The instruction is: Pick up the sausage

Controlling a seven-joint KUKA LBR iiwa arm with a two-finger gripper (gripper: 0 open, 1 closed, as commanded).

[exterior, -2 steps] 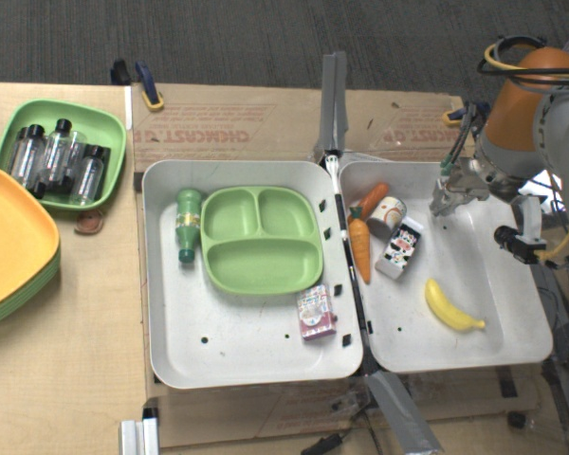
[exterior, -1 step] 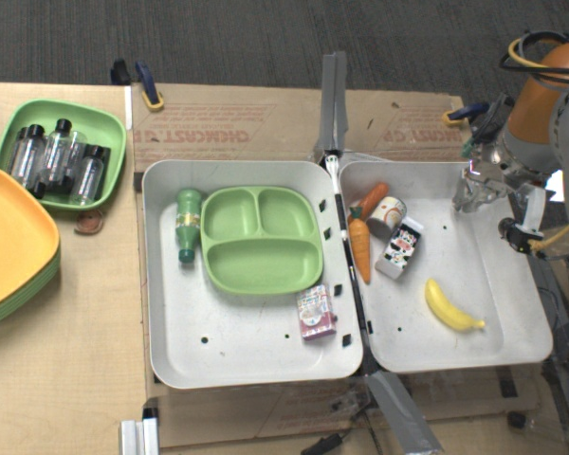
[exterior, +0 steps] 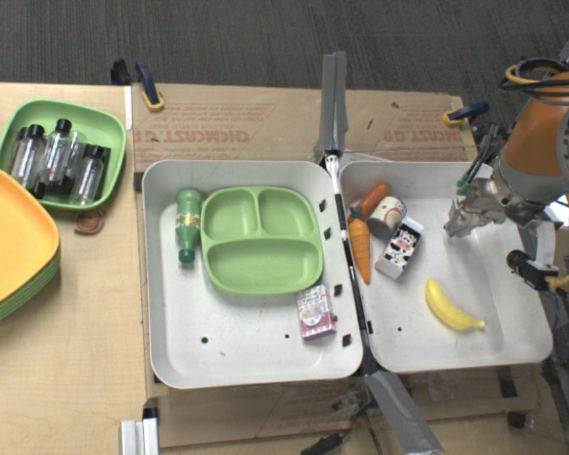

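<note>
The sausage [exterior: 374, 198] is a short reddish-orange piece lying at a slant near the back left of the right bin [exterior: 512, 349], against the divider and touching a small round can [exterior: 386, 213]. My gripper [exterior: 460, 222] hangs over the right half of the same bin, roughly a hand's width to the right of the sausage and apart from it. Nothing shows in the gripper.
An orange carrot [exterior: 360, 246] and a black-and-white carton [exterior: 399, 247] lie just in front of the sausage. A banana [exterior: 451, 307] sits mid-bin. The left bin [exterior: 171, 349] holds a green divided plate [exterior: 262, 240], a green bottle [exterior: 187, 224] and a small pink packet [exterior: 315, 312].
</note>
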